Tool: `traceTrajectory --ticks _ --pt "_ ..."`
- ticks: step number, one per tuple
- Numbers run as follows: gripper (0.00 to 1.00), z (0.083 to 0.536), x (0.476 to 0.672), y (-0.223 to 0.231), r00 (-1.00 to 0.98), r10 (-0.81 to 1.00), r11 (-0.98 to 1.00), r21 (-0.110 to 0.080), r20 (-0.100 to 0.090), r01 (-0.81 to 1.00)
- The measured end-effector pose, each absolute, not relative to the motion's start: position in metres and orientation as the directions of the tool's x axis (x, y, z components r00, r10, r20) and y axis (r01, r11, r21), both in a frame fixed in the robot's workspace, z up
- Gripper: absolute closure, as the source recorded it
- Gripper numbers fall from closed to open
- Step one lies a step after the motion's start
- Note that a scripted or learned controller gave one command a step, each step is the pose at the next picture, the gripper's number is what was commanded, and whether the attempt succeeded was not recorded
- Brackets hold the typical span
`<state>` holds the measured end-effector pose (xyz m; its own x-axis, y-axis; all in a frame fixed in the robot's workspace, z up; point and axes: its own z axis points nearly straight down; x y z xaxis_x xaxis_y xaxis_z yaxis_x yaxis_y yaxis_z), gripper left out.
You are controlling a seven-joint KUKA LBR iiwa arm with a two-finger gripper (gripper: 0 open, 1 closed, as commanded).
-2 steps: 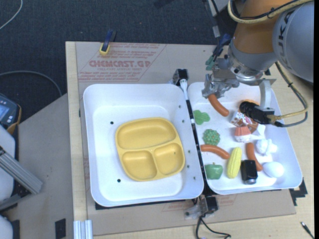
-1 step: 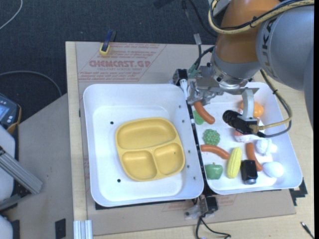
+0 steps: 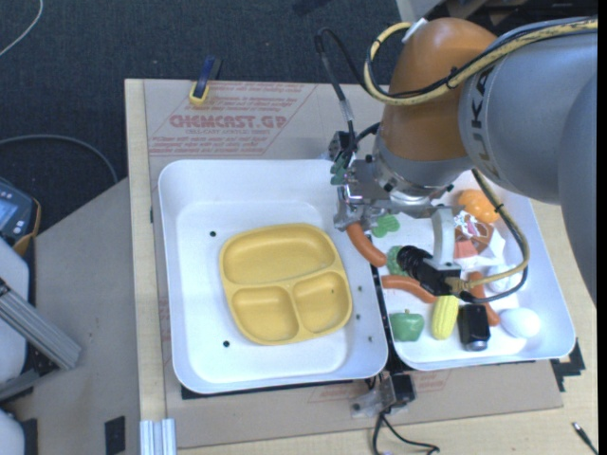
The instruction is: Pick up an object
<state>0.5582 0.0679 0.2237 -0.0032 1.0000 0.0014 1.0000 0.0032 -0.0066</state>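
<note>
I see the claw [image 3: 379, 218], its grip state hidden beneath the wrist, low over the right bin [image 3: 555, 301], just above an orange carrot-like piece [image 3: 361, 244]; yellow corn [image 3: 443, 317] lies nearer me.

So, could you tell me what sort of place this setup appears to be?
Probably a robotics lab bench for grasping trials: a KUKA arm reaches over two white bins, one with a yellow divided tray, the other with toy food such as corn.
</note>
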Motion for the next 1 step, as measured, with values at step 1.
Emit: traceTrajectory --ticks 1 --pt "1.0 0.2215 0.5783 0.0566 0.001 1.0 -0.001 0.002 0.0 1.0"
